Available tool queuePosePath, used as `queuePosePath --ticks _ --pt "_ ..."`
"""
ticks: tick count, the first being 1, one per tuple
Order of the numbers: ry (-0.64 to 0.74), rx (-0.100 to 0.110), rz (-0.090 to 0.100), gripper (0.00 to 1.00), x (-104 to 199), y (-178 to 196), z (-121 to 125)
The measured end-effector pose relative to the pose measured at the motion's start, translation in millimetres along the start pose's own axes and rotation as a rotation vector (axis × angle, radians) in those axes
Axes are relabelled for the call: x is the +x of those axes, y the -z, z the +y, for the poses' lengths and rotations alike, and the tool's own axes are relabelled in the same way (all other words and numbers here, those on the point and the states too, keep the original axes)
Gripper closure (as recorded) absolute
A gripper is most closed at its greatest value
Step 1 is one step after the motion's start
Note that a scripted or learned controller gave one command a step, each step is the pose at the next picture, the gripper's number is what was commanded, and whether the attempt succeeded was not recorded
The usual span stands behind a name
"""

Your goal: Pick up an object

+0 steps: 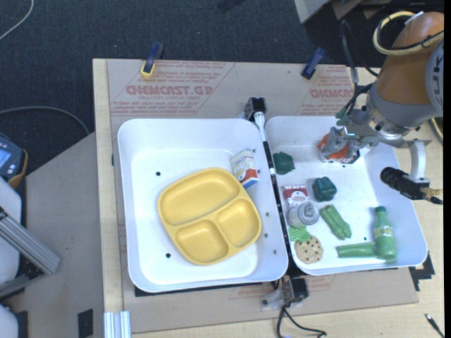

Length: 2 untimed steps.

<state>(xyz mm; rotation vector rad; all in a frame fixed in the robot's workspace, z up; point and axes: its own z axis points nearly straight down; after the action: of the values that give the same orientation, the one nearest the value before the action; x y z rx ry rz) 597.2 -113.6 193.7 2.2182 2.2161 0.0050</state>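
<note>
- We see the gripper [343, 145] low over the right bin's [402, 189] far end, at an orange-red object [328, 144]; we cannot tell its state.
- A yellow divided tray [208, 215] fills the left bin [141, 189].

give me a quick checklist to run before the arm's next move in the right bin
1. Gripper is over the right bin, at its far end: ok.
2. An orange-red thing sits right at the gripper; whether it is between the fingers: cannot tell.
3. Finger opening: cannot tell, the wrist hides it.
4. Other candidates lie apart from the gripper: green bottle, cookie, dark green piece: ok.
5. Yellow divided tray lies in the left bin, out of the arm's way: ok.
6. Clearance to the bin's far wall: not ok, the gripper is close to it.
</note>
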Motion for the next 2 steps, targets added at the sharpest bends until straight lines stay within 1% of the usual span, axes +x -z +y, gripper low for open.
queuePosePath --ticks 1,2 --pt "0.002 0.001 0.001 1.0 0 33 1" --pt "0.007 0.002 0.002 1.0 46 41 7"
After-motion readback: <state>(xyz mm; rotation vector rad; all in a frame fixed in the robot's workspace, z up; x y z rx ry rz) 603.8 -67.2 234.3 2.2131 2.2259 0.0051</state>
